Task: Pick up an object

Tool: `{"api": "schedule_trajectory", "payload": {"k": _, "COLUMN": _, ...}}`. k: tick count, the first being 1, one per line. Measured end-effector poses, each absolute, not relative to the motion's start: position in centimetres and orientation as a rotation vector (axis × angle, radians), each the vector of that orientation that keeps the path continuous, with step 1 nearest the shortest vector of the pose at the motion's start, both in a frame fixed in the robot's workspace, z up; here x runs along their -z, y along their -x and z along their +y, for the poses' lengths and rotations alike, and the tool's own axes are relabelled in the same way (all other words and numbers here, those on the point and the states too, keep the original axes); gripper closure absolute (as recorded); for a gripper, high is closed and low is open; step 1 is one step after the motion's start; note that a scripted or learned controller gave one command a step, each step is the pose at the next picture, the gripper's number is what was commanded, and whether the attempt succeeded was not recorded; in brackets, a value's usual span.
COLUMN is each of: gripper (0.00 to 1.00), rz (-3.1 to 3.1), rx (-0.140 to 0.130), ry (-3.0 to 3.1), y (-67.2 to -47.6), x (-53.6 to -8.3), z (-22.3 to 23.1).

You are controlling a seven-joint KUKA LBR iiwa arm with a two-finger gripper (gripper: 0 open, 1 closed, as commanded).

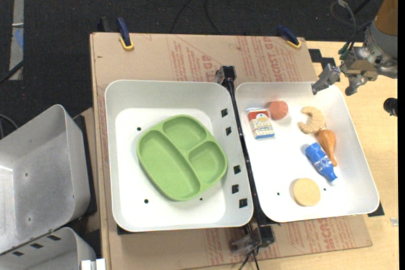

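Green plastic caught my eye first: a divided tray (182, 156) lay flat in the left bin (120, 110), far left of my claw (336, 80). In the right bin (354, 129), below and left of the claw, the candidates lay loose and mostly apart, probably to allow single grasps: a small carton (261, 123), red ball (278, 110), croissant (312, 119), carrot (328, 143) touching a blue packet (319, 161), and a tan disc (306, 191). The claw hung over that bin's far corner, fingers apart, holding nothing. Both bins sat on a cardboard-covered tabletop (164, 57); cables trailed across the dark floor (57, 3) beyond.
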State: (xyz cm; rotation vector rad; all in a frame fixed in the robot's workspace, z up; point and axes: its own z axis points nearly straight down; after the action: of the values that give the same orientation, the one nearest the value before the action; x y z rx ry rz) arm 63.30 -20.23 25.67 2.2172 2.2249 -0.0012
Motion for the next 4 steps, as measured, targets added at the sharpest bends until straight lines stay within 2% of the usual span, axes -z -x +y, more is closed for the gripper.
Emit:
{"api": "schedule_trajectory", "payload": {"k": 1, "gripper": 0.0, "rz": 2.225, "rx": 0.001, "ry": -2.217, "y": -63.3, "x": -25.7, "z": -20.2}}
{"api": "schedule_trajectory", "payload": {"k": 3, "gripper": 0.0, "rz": 2.222, "rx": 0.004, "ry": -2.225, "y": -62.2, "x": -14.8, "z": -20.5}}
{"api": "schedule_trajectory", "payload": {"k": 4, "gripper": 0.0, "rz": 2.217, "rx": -0.003, "ry": -2.216, "y": -62.5, "x": -10.0, "z": -20.5}}
